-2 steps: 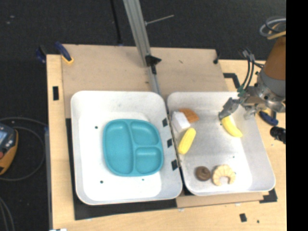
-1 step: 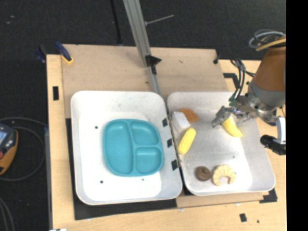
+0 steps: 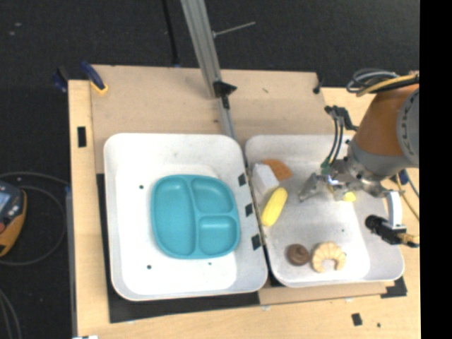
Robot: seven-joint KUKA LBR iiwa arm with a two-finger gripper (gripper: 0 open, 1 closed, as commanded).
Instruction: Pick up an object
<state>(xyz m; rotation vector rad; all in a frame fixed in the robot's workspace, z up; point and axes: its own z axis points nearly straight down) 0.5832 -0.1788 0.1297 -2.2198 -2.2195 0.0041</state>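
Note:
The right bin (image 3: 381, 263) holds a yellow corn cob (image 3: 274, 206) by its left wall. Just behind the cob are a white block (image 3: 263, 178) and an orange piece (image 3: 280, 168). Near the front lie a brown chocolate donut (image 3: 296, 254) and a tan curled pastry (image 3: 329, 257). My gripper (image 3: 326, 186) hangs low over the middle of the right bin, to the right of the corn cob and apart from it. A small yellow piece (image 3: 349, 197) shows right beside the gripper. Nothing is visibly held.
The left bin (image 3: 127, 260) carries a teal divided plate (image 3: 195, 215). An upright metal rail (image 3: 205, 48) rises behind the gap between the bins. The arm's orange band (image 3: 381, 122) sits over the right bin's back right corner, with cables (image 3: 336, 129) alongside.

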